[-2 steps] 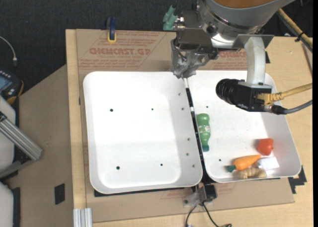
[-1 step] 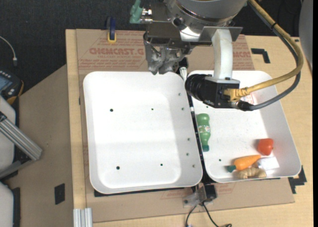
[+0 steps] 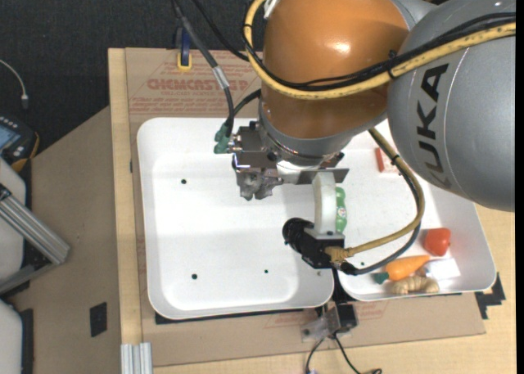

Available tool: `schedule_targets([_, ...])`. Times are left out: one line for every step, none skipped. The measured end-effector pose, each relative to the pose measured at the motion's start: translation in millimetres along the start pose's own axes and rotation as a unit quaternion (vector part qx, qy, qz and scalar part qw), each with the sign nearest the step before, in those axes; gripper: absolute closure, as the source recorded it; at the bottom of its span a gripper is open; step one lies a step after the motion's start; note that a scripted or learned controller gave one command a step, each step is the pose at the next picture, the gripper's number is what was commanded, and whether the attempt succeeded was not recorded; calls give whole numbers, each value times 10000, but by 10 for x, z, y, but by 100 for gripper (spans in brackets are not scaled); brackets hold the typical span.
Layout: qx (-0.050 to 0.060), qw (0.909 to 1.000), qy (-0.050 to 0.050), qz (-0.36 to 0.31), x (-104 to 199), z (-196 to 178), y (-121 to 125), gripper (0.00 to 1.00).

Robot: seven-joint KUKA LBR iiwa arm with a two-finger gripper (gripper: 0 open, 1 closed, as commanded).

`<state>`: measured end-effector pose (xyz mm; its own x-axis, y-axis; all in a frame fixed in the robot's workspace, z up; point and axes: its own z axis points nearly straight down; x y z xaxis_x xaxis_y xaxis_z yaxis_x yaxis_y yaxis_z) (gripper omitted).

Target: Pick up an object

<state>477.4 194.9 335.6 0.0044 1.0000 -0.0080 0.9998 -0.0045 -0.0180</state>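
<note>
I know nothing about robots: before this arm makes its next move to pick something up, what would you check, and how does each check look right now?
1. Objects available: ok. A red piece, an orange carrot-like piece and a tan piece lie in the right bin.
2. Gripper over those objects: not ok. It hangs over the left bin, away from them.
3. Gripper holding something: cannot tell; nothing shows between its parts from this angle.
4. View of the right bin: not ok. The arm covers much of it.
5. Cable clear of the objects: cannot tell; it loops close above them.
</note>
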Motion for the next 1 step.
schedule_targets([-140, 9999, 54, -16, 305, -568, 1099, 100])
